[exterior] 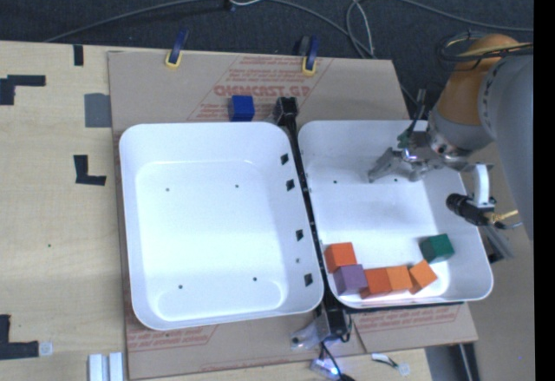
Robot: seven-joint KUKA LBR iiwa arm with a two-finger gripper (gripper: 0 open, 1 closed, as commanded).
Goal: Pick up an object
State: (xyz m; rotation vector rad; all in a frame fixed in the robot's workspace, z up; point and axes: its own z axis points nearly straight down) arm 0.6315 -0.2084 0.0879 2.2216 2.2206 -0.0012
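Several small blocks lie along the near side of the right bin [373, 206]: an orange block [340, 255], a purple block [350, 279], a row of orange blocks [388, 281] with one more [422, 274] tilted at its end, and a green block [436, 246]. My gripper [392, 169] hangs over the far part of the right bin, well away from the blocks. It is open, its fingers are spread, and nothing is between them.
The left bin [208, 223] adjoins the right one along a black-clipped divider. A blue block [242, 107] sits on the cardboard behind the left bin. Cables run across the dark floor at the back. The arm's grey body [512, 110] overhangs the right edge.
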